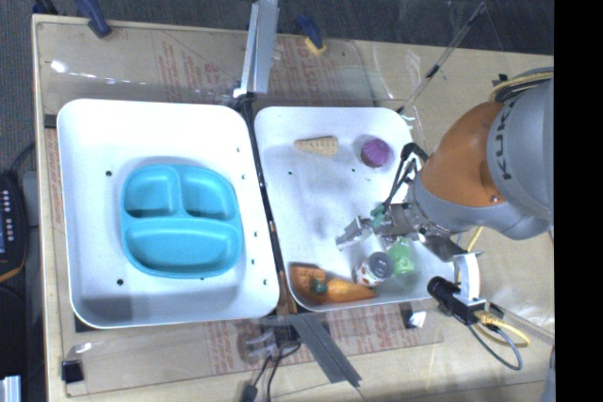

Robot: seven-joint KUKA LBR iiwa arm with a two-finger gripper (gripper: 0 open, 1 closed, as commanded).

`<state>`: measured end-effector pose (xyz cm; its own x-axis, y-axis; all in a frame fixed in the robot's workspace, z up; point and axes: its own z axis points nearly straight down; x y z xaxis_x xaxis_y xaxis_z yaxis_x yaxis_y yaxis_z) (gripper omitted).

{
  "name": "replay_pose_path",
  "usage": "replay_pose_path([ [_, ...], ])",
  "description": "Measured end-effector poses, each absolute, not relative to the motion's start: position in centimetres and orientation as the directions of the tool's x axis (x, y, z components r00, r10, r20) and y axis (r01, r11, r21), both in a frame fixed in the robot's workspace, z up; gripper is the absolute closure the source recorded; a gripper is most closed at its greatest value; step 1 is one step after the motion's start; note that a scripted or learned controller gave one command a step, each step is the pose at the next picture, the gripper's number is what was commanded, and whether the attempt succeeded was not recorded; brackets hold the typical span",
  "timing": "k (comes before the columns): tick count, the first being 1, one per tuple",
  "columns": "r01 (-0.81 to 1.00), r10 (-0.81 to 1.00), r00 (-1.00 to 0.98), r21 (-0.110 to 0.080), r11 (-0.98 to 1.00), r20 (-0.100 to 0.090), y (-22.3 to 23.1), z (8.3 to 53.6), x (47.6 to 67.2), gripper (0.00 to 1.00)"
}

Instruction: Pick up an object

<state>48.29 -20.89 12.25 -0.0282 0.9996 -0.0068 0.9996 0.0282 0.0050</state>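
Note:
My gripper (pixel 374 226) hangs low over the right bin (pixel 283 202), toward its near right part. Just below it in the picture lie a green object (pixel 402 258) and a small round silver-topped container (pixel 377 268), both close to the gripper's tip. I see nothing clearly held. An orange carrot (pixel 332 287) lies along the bin's near edge. A tan ridged piece (pixel 316 145) and a purple round object (pixel 375 151) rest near the far wall. The arm's orange band (pixel 462 165) covers the bin's right rim.
The left bin (pixel 85 202) holds a blue divided plate (pixel 179 219) in its middle. Blue clamps (pixel 94 14) and a metal post (pixel 260 42) stand at the bench's far edge. The centre of the right bin shows bare white floor.

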Motion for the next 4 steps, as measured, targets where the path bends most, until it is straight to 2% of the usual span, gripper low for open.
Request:
replay_pose_path([
  [1,0.999,0.999,-0.033,0.006,0.033,-0.009,-20.8,13.2,48.4,1.0],
  [2,0.999,0.999,-0.034,0.006,0.034,-0.009,-20.9,13.2,48.4,0.0],
  [3,1.0,1.0,-0.008,-0.001,0.008,0.0,-19.9,18.0,47.7,0.0],
  [4,1.0,1.0,-0.01,-0.001,0.01,0.0,-20.9,9.2,47.8,0.0],
])
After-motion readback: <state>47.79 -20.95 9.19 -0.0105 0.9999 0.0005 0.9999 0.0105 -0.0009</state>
